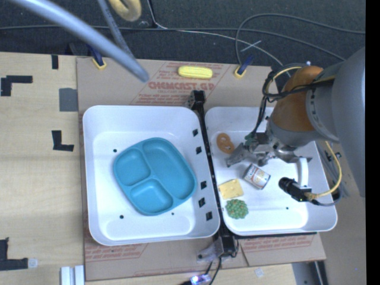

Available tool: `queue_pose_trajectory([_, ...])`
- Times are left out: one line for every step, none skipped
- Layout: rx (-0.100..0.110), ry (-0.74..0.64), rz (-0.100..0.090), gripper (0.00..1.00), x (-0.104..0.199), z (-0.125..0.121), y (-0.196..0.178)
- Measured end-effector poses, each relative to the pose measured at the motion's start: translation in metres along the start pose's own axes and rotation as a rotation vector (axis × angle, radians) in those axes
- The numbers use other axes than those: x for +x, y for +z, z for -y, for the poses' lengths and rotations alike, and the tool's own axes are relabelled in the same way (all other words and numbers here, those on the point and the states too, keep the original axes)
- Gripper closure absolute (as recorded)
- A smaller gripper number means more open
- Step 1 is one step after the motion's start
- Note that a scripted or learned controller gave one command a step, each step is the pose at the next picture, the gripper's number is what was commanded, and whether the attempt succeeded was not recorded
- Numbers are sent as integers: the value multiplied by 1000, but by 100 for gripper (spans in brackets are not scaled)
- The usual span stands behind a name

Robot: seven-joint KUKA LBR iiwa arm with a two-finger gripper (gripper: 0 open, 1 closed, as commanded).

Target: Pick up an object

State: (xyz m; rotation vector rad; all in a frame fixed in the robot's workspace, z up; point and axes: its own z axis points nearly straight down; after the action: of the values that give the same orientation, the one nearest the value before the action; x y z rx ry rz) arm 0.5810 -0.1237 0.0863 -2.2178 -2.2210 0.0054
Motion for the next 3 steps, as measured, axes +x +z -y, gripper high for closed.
queue_pose_trajectory([-2, -1, -1, 100, 1, -1, -13])
queue_pose_trajectory([-7, 1, 0, 100, -5, 2, -73])
queue_pose_trajectory([-8, 1, 1, 100, -7, 11, -128])
